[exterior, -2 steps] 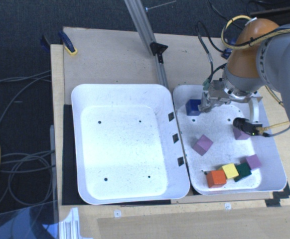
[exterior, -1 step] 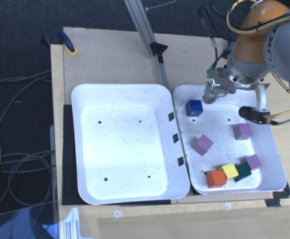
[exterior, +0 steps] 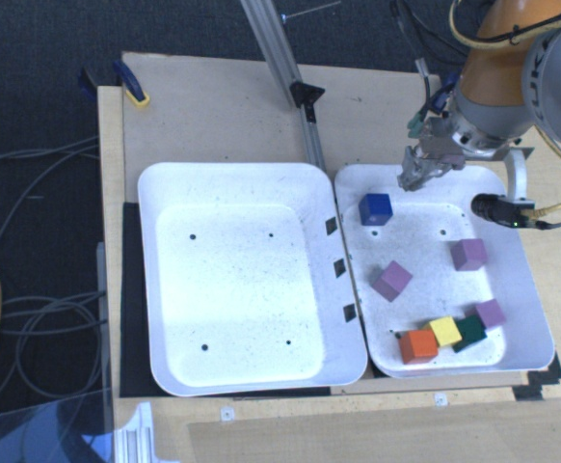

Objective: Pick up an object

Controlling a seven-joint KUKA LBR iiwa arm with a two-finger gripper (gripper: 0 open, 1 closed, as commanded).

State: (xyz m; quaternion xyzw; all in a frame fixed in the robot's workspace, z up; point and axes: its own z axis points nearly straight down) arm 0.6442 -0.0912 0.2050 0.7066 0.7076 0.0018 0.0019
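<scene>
Camera view: my end effector (exterior: 417, 177) hovers over right bin's (exterior: 521, 287) far edge, finger state cannot tell. Blue cube (exterior: 376, 208) just beside it, lying on bin floor. Looks light, stiff, smooth; best pinched across 2 opposite flat faces.

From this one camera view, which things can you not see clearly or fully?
- Gripper: small and dark at the right bin's far rim; whether its fingers are open or shut cannot be told.
- Green block: partly covered by the yellow block in front.
- Arm: cut off by the right edge.
</scene>
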